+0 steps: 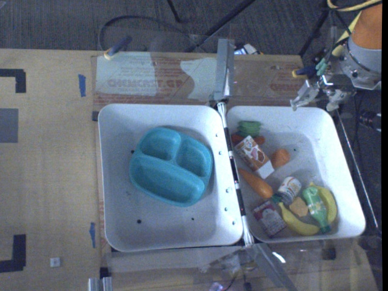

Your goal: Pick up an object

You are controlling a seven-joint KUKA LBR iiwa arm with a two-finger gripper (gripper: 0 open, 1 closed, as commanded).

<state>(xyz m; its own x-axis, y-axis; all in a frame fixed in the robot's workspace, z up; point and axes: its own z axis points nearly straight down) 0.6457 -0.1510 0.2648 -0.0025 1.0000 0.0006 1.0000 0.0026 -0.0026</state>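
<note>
The grey arm's two-finger hand [316, 97] hung over the upper right corner of the right-hand shallow white bin [315, 129], above its rim. Its fingers stood slightly apart with nothing between them.

That bin held a crowd of small things. A green toy vegetable [249, 127] lay at the top left, and just below it a small carton with a brown and white label [253, 153]; its print was too small to read. A small orange ball [280, 157] lay beside the carton, and a long orange carrot [256, 184] lay slantwise below it. Lower down came a small tin can [290, 189], a dark red packet [269, 217], a yellow banana [303, 222] and a green bottle [317, 206] resting across the banana.

The left-hand white bin [115, 132] held a teal plastic divided tray [171, 166]. On the wooden table [48, 174] behind the bins lay a clear sheet with mirrored reddish lettering [140, 82] that could not be read.
</note>
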